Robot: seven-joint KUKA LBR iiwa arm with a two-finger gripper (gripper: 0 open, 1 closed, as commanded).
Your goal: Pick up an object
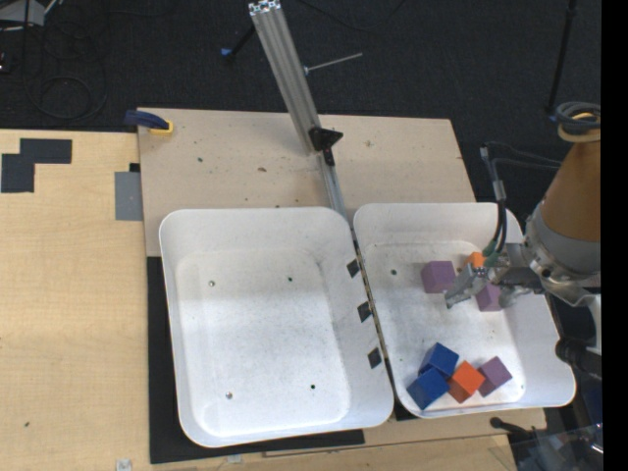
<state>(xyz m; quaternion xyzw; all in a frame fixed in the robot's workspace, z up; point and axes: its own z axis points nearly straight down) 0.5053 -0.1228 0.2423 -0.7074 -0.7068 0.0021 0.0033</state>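
Blue blocks (433,372), orange block (465,381), purple block (496,372) clustered at right bin's (412,226) near edge. Claw (469,289) low between two purple blocks (438,276); grip state unclear.

- My gripper (469,292) sits hemmed between two purple cubes (439,276).
- Blue (435,373), orange (465,381) and purple blocks crowd the right bin's (402,226) near corner.
- Left bin (255,312) offers open floor.

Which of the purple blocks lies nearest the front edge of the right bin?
The purple block beside the orange block in the front cluster; the other two purple blocks lie mid-bin by the end effector.
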